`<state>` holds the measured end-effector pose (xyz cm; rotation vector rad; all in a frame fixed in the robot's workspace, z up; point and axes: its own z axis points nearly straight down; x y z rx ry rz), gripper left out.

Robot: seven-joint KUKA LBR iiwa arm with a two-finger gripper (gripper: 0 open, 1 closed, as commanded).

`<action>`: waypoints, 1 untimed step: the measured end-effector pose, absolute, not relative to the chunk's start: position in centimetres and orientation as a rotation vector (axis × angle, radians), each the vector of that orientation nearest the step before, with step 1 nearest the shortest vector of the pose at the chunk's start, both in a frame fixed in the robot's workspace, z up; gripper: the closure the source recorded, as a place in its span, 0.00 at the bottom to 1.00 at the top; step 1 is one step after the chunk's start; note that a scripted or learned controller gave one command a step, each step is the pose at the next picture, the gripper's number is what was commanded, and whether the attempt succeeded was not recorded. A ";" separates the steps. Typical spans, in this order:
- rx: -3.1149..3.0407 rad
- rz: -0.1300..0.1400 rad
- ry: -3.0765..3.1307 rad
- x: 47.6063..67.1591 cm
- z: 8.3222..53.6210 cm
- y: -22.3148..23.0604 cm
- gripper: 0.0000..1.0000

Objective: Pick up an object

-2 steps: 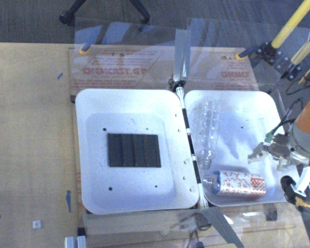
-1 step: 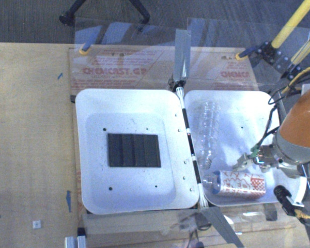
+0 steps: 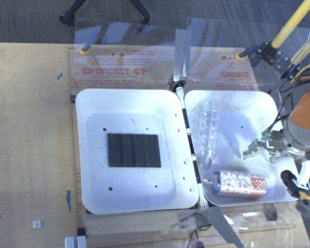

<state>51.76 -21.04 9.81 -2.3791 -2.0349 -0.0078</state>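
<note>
Two white bins (image 3: 93,107) (side by side), wooden bench (image 3: 26,138), perhaps carpet beyond.

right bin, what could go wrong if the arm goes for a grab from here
The clear plastic bottle is see-through and hard to tell from the white bin, so a grasp may miss it. The red-and-white can lies on its side by the near wall and could roll away. The gripper hovers between both, over bare floor.

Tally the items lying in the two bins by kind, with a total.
Clear plastic bottle: 1, right bin
Red-and-white can: 1, right bin
Dark ribbed rectangular pad: 1, left bin
Total: 3
</note>
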 end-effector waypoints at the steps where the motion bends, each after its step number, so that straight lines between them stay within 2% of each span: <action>1: -2.381 -0.010 -2.063 55.1 8.9 -12.0 0.00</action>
